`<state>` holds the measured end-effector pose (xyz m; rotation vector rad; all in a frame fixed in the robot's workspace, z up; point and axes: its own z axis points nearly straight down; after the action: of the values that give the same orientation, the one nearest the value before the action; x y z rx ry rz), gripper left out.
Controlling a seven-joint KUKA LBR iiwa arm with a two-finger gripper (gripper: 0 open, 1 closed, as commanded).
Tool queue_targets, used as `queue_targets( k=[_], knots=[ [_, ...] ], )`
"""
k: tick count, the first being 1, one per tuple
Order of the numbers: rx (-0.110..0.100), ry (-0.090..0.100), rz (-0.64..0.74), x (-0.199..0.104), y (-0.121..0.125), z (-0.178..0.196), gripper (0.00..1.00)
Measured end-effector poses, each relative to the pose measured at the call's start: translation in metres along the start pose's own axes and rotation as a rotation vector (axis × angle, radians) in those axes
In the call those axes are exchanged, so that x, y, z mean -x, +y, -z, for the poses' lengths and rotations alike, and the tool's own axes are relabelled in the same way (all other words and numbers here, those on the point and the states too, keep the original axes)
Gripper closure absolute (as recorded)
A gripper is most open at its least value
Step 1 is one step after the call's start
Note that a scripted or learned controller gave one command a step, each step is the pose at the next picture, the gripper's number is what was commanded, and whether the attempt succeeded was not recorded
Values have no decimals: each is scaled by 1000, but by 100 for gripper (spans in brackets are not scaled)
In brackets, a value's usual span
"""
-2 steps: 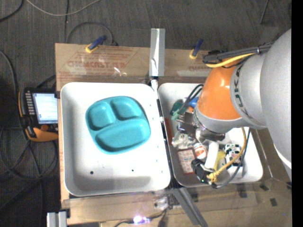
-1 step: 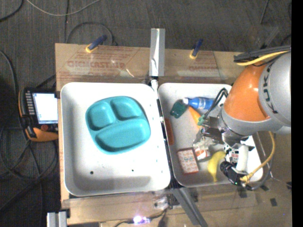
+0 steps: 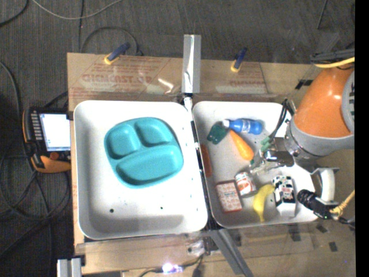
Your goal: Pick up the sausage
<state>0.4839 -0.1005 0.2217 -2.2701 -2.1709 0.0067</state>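
The pincer hangs low in the right bin; its grip state cannot be determined. Just below it lie a small can and a banana. The sausage lies to its left, along the bin's left wall.

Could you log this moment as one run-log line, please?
task: pick up sausage | gripper: above right bin | sausage: left wall, ungrasped

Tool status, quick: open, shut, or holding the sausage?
Tool: cannot be told; it sits low over the right bin, beside the carrot.
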Motion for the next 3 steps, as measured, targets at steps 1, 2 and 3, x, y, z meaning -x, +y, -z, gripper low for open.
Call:
queue_targets(
  k=[1,2,3],
  knots=[
    [-2,3,-37,58,2,-99,100],
    [1,3,111,88,5,-27,100],
    [3,3,581,69,4,-54,100]
  ],
)
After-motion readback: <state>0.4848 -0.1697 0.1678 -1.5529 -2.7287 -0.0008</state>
